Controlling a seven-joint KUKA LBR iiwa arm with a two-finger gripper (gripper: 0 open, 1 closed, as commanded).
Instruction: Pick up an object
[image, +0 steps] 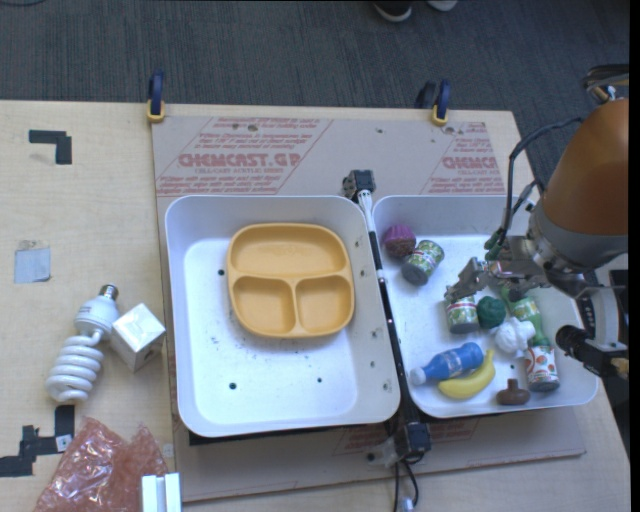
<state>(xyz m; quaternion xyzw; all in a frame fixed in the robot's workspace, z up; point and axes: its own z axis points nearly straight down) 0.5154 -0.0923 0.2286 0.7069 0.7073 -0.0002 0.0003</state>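
Because the end effector hangs low over the crowded right bin, beside a small can and green ball, you risk nudging neighbours instead of gripping one; whether it is parted or closed you cannot tell.

Two white bins. One yellow tray mid-frame. At right: two cans, one purple ball, one blue bottle, one banana, one green ball. At left: one bulb, one cube. Two clamps along the top.
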